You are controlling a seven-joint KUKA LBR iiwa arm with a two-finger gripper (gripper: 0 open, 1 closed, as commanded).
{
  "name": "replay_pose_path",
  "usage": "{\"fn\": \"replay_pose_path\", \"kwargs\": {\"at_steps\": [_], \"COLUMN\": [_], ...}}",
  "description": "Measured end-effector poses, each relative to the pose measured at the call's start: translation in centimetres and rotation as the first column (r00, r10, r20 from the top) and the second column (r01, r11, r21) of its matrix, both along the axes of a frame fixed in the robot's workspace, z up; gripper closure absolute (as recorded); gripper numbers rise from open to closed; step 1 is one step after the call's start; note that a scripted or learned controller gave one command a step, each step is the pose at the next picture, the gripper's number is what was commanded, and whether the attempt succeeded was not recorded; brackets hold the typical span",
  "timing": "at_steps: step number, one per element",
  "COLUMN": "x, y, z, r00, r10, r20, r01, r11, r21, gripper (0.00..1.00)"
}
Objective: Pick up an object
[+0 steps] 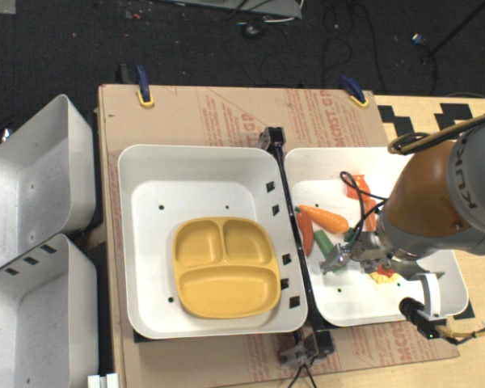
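Grey arm [436,204] with orange band reaches from right into right bin [331,309]; jaws [339,259] low over bin's left half, opening not discernible, cannot tell if anything held

Smooth tapered orange carrot [323,217] lies near right bin's left wall, just above jaws; second reddish-orange piece [306,233] beside it; small green item [322,243] touching jaws area; yellow-red bit [381,276] under wrist; orange-black object [356,186] toward far edge

Left bin [137,217] holds glossy yellow three-compartment plastic plate [225,267], rounded corners

Bins sit on cardboard-covered desk [210,115]
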State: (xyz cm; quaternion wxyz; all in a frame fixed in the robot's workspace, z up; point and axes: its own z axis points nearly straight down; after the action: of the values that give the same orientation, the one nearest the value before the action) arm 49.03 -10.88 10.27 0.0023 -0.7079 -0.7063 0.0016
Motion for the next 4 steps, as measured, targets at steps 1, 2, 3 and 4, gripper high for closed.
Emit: {"fn": "replay_pose_path", "kwargs": {"at_steps": [1,2,3,4], "x": [0.1,0.7,1.3,1.4], "y": [0.0,-0.6,-1.5,-1.5], "z": [1.3,5.8,11.6,15.5], "r00": [1.0,1.0,1.0,1.0], "r10": [-0.001,0.003,0.004,0.005], "r20": [0.005,0.01,0.012,0.01], "r01": [0.001,-0.003,-0.004,-0.005], "r11": [1.0,1.0,1.0,1.0], "r21": [0.0,-0.002,-0.003,-0.002], "gripper": [1.0,1.0,1.0,1.0]}}
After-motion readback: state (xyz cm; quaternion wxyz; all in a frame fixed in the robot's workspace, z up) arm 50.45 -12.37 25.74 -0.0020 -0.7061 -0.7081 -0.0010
